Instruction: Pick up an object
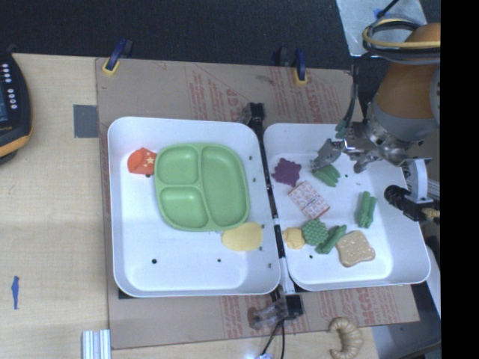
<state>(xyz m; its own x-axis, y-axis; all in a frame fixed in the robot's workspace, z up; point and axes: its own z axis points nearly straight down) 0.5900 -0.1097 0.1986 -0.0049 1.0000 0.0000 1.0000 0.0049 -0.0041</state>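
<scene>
Curled tan thing [346, 336] on tabletop, below right bin [408, 264]. End effector [340, 155] hovers over green piece [326, 174] in right bin's upper part, fingers spread, gripping nothing. Risk: purple star [285, 171] and pink card [308, 198] nearby, could get nudged. Wrist hides bin's upper-right corner.

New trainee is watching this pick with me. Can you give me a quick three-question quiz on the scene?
1. True or false: the green tray lies in the left bin.
2. Which lies closest to the gripper? A. toast B. green pickle C. red piece
3. What colour is the star in the right bin?

Key: 1 true; 2 B; 3 purple.
</scene>
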